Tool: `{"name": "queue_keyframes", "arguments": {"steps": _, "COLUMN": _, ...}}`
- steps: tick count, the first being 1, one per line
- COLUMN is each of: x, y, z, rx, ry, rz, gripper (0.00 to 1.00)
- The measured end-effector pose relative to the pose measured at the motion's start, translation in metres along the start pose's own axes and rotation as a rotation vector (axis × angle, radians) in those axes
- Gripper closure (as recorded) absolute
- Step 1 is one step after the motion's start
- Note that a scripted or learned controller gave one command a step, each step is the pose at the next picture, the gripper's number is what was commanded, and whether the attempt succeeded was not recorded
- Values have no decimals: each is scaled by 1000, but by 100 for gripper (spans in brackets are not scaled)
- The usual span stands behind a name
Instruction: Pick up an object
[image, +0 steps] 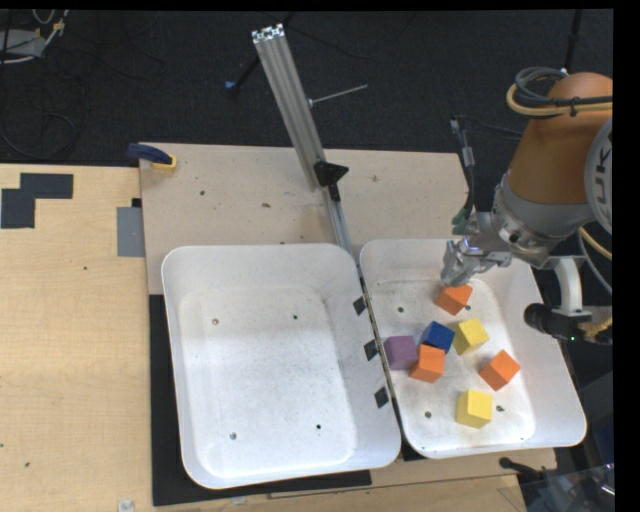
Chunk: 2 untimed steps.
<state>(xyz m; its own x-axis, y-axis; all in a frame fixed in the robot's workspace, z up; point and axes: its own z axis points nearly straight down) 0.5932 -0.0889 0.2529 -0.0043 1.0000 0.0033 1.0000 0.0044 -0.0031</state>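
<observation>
No readable text, labels or numbers

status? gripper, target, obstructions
Gripper low in right bin, directly above orange cube; grasp not confirmed. Blue cube, yellow cube close below it, not touching. Nothing blocking the approach.
</observation>
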Motion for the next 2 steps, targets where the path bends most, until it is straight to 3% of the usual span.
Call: {"name": "queue_keyframes", "arguments": {"steps": 2, "x": 105, "y": -7, "z": -5, "rx": 2, "ry": -1, "rz": 0, "gripper": 100}}
